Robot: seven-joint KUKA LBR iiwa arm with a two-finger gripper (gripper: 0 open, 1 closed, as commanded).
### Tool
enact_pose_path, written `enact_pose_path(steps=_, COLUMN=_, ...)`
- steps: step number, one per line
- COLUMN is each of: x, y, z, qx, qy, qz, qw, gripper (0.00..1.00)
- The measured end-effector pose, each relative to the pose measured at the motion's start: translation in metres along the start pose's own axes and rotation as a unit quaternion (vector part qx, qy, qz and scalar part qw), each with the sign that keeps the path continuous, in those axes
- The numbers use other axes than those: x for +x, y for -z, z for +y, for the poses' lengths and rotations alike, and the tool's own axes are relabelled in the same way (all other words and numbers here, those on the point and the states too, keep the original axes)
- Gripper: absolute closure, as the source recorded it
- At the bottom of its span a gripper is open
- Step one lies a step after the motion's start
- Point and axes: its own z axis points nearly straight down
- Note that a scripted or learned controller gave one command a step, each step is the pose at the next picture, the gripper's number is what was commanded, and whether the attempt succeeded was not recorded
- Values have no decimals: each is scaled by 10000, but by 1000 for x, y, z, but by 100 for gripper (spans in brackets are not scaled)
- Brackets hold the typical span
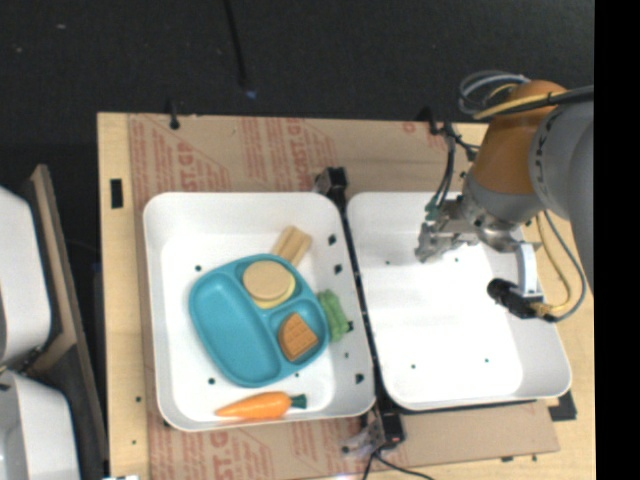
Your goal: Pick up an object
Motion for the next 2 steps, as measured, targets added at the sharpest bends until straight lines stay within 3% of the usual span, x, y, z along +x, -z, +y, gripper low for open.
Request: enact_pose_path(steps=2, x=-8, y=87, z=3, qx=-11, qy=9, qz=-4, qw=10000, gripper=100)
